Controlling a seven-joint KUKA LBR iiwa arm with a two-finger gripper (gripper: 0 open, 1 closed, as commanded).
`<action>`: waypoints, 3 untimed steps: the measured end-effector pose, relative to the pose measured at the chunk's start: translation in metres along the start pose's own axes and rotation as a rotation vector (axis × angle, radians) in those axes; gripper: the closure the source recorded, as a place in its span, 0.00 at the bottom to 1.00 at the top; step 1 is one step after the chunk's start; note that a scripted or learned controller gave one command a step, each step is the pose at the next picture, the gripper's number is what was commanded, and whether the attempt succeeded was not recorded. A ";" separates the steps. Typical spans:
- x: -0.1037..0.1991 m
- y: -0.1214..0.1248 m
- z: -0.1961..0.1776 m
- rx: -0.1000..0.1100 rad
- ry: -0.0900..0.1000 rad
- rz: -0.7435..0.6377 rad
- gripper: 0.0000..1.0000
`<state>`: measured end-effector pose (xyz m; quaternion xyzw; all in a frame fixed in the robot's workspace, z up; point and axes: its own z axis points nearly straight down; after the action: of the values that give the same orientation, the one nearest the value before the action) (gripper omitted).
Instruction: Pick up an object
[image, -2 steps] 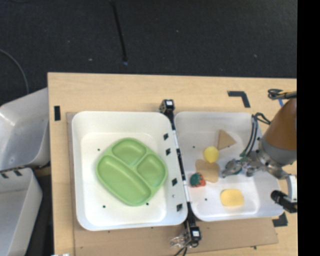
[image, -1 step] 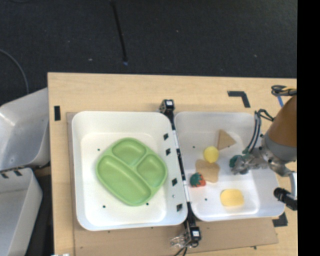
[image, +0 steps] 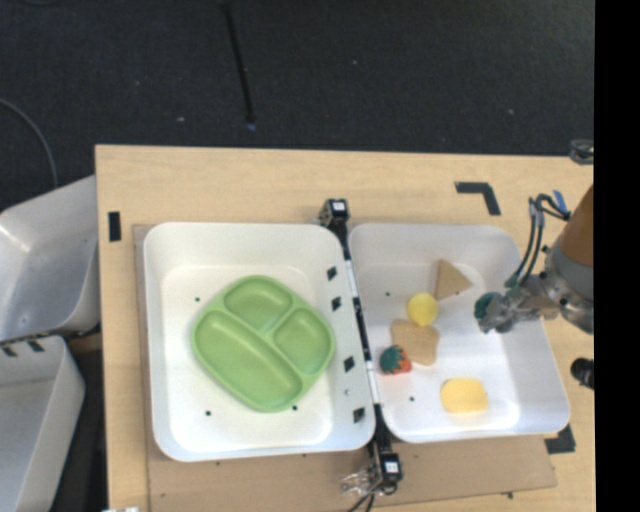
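A wooden bench (image: 230, 185) bears 2 white bins (image: 160, 300) side by side.

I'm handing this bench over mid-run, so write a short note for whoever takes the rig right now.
Gripper: over the right bin, near its right side, nothing seen held; finger state unclear.
Right bin: tan wedge, yellow ball, tan flat piece, strawberry, yellow round piece.
Left bin: green divided plate.
Done: nothing picked up yet.
Left: grasp one object and lift it.
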<state>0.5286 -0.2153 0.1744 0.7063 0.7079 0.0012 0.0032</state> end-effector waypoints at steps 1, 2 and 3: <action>-0.008 0.001 -0.063 -0.002 -0.002 -0.001 1.00; -0.009 0.002 -0.077 0.002 0.000 -0.003 1.00; 0.043 0.020 -0.087 0.001 0.002 -0.006 1.00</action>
<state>0.5475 -0.1725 0.2609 0.7043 0.7099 0.0015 0.0019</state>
